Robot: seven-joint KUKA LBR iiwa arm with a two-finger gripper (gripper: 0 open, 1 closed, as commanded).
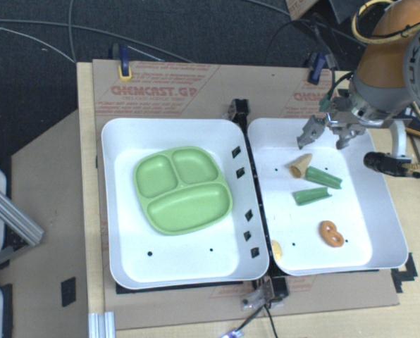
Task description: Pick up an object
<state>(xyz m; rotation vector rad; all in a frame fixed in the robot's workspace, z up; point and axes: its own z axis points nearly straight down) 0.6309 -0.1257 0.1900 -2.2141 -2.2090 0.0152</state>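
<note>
Camera view: gripper above the right bin, nothing picked yet.
Its fingers spread wide and hold nothing, hovering at the far end just beyond a tan cone-shaped piece. Nearer lie two matte green sticks and a glossy pretzel (all small, likely plastic); the grasp remains.

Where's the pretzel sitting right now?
The pretzel lies in the right bin, toward its near right corner, below the two green pieces and apart from them, far from the gripper.
</note>
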